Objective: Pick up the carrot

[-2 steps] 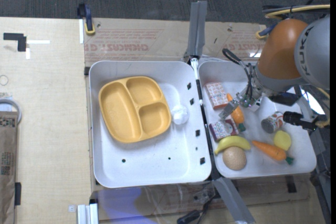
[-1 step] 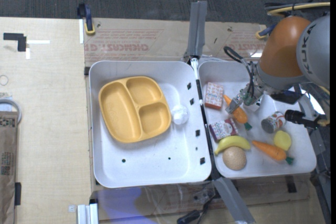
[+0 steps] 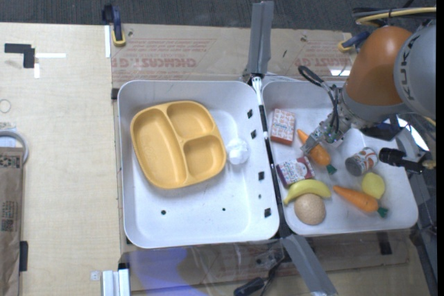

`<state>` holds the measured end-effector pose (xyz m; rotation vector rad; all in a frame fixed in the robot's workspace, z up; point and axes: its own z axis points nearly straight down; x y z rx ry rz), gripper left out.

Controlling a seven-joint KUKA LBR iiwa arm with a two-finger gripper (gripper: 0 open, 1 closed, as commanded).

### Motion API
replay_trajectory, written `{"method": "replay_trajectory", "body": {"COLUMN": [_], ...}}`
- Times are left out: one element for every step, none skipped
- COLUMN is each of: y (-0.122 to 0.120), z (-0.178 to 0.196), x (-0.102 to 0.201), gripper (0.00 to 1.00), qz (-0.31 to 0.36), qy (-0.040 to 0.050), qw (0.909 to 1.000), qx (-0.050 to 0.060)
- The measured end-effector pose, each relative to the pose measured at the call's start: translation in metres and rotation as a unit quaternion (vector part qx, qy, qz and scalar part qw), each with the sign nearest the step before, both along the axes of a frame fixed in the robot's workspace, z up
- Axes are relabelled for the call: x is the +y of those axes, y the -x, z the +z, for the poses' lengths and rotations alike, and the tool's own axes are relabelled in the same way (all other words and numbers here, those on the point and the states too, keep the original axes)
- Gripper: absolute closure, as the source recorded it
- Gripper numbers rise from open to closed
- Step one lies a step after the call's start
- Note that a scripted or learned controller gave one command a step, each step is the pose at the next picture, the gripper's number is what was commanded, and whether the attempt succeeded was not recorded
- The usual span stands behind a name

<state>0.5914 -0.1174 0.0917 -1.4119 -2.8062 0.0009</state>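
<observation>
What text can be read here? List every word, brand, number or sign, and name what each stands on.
"CHEMCAST GP": red print, upside down, on the cardboard sheet behind the bins; faint, so a likely reading.
"KUK...": grey letters, cut off at the edge, on the arm.
Red-and-white box, small packet, can and brown bag: print too small or blurred to read.

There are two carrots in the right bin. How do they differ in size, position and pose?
The carrot near the gripper looks smaller than the carrot at the front. The first lies in the middle of the right bin, directly at the gripper; the second lies nearer the front edge, beside the lemon. The first is partly covered by the gripper; the second is in full sight. Both are orange with a green end and lie slanted.
</observation>
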Motion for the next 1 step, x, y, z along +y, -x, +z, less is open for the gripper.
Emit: {"method": "replay_trajectory", "body": {"y": [0.0325], "z": [0.1172], "x": [0.0009], "gripper": [1.0], "qz": [-0.113], "qy": [0.0003], "qw": [0.9936], "qx": [-0.001]}}
